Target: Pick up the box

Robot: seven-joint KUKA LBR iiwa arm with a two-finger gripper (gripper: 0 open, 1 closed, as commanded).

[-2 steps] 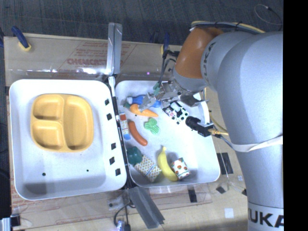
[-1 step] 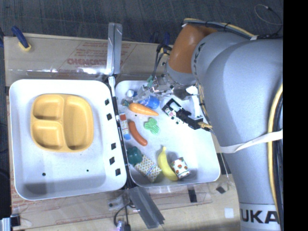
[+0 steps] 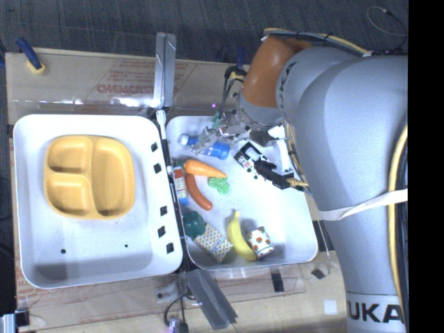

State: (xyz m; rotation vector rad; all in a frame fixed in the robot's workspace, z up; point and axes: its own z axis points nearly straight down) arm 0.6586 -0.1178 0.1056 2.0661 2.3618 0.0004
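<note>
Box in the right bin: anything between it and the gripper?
Yes. The gripper sits at the right bin's far end; the carrot, sausage and a green toy lie between it and the box.

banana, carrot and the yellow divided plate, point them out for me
banana [image 3: 240, 239], camera view, middle of its curved body
carrot [image 3: 203, 168], camera view, orange shaft
yellow divided plate [image 3: 89, 175], camera view, central ridge

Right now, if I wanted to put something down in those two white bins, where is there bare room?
The left bin has bare floor all around the yellow divided plate, widest along its bottom. The right bin is crowded: carrot, banana and small box fill its left and bottom. Its freest patch lies mid-right, between carrot and arm.
</note>
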